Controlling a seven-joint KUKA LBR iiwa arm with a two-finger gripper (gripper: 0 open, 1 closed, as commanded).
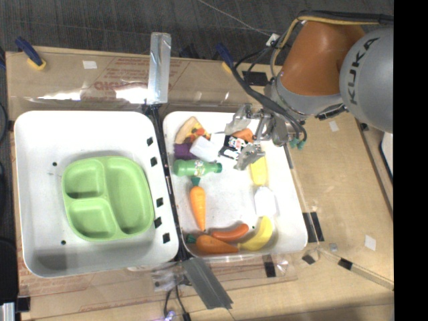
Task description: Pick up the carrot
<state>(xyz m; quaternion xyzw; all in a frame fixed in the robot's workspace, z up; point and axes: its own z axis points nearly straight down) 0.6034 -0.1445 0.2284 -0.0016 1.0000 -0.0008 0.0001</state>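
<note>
From the camera view above the surface, two shallow white bins sit side by side. The left bin (27,179) holds a green divided plate (107,196) and nothing of the task. The right bin (294,199) is crowded with toy food, and the arm (334,59) reaches in from the right over its far end.

The carrot (198,206) lies flat on the bin floor, left of the middle and toward the near side. Its long axis runs roughly far to near: the green stub at its top points to the far side, just beside a green bottle (197,168) lying crosswise, and the orange tip points near, ending close to a red sausage (231,232) and another orange piece along the near wall. A banana (262,233) curls in the near right corner, and a yellow piece (259,171) lies further right.

The gripper (249,142) hangs over the far part of the right bin, among a cluster of small items near the far wall, well apart from the carrot. Metal parts and small objects overlap there, so I cannot tell how the gripper is set or whether anything is caught in it; certainly the carrot is not.

As I judge it, the pick has not begun: the carrot rests untouched. What is left is everything: bringing the gripper nearer and leftward over the carrot, closing across its narrow width, and lifting.
</note>
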